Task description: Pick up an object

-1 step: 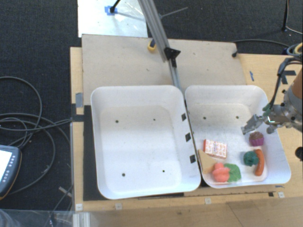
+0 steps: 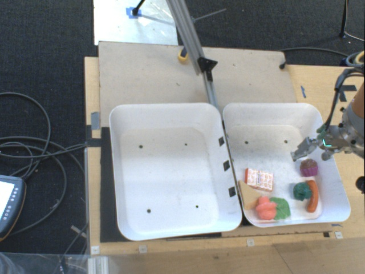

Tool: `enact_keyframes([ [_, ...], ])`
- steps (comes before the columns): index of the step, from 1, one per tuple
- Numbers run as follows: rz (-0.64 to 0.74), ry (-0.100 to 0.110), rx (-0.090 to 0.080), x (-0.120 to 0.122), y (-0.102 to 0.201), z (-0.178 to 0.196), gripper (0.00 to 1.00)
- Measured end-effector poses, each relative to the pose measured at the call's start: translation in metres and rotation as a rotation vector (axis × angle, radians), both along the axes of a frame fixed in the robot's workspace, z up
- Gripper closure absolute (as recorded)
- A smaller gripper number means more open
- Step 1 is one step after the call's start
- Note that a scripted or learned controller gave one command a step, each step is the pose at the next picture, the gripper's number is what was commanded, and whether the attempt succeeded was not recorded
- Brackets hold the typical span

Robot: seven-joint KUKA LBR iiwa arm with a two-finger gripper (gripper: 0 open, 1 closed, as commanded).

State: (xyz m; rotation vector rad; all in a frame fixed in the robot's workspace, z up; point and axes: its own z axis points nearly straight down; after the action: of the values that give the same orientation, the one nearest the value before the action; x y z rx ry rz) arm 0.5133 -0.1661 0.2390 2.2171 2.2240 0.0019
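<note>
Nearest in the right bin (image 2: pixel 285 119), an orange toy (image 2: pixel 264 207), green toy (image 2: pixel 280 208) and sausage (image 2: pixel 312 195) are seen; a red-white packet (image 2: pixel 259 179) and purple cup (image 2: pixel 309 166) beyond. The hand (image 2: pixel 311 151) is poised above, fingers spread, nothing gripped.

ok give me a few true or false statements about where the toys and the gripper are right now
1. All the toys lie in the right bin. True.
2. The gripper holds the purple toy between its fingers. False: the purple toy lies on the bin floor, below the gripper in the view.
3. The orange sausage-shaped toy lies beside the dark green toy. True.
4. The pink-and-white checked block lies in the left bin. False: it is in the right bin, near the divide.
5. The red toy touches the light green toy. True.
</note>
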Motion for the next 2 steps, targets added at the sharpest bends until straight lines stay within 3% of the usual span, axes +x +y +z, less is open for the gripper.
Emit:
enact_keyframes([
  [2,-0.003,0.006,0.001,0.007,-0.009,-0.105,0.0],
])
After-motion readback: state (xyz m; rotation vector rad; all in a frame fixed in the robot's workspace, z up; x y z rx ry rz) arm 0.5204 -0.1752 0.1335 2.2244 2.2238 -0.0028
